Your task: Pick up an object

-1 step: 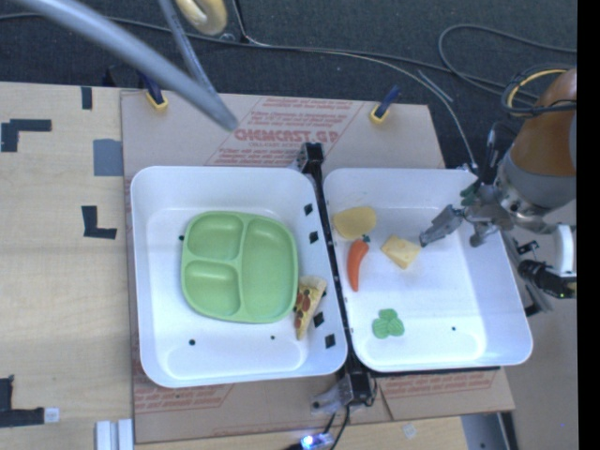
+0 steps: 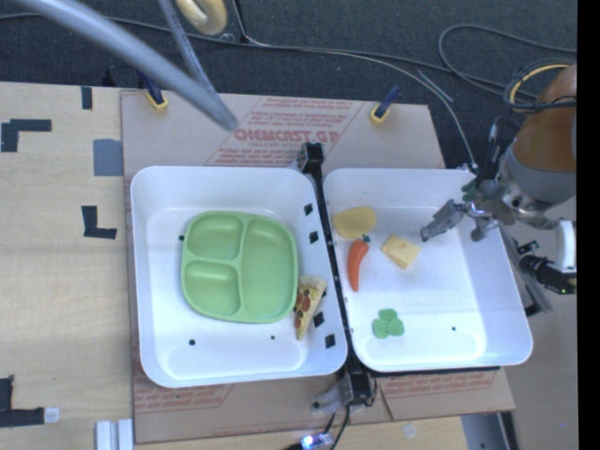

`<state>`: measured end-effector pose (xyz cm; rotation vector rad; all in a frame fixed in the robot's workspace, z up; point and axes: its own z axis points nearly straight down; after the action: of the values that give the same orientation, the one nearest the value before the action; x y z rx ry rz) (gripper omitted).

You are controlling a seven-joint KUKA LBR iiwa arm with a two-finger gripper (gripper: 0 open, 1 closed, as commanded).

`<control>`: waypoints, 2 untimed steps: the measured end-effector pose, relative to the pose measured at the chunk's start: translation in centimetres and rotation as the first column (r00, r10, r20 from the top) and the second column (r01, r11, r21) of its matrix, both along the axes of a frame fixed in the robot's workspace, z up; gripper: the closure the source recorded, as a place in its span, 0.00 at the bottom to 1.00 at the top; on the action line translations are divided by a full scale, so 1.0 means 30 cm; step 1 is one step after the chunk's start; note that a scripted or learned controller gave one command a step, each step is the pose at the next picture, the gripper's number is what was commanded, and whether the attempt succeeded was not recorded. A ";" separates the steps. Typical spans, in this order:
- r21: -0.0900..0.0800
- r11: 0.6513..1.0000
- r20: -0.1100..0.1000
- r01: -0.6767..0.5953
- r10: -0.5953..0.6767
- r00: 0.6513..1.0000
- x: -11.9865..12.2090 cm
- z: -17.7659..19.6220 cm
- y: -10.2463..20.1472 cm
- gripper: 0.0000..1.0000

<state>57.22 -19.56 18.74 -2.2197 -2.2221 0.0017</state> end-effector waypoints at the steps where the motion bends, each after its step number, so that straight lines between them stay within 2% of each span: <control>1: 0.000 1.000 -0.004 0.001 -0.001 1.000 -0.010 -0.152 -0.019 0.00; 2: -0.001 1.000 -0.001 -0.001 0.001 1.000 -0.012 -0.329 -0.016 0.00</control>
<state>56.87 -20.05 8.87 -2.2189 -2.2226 0.0033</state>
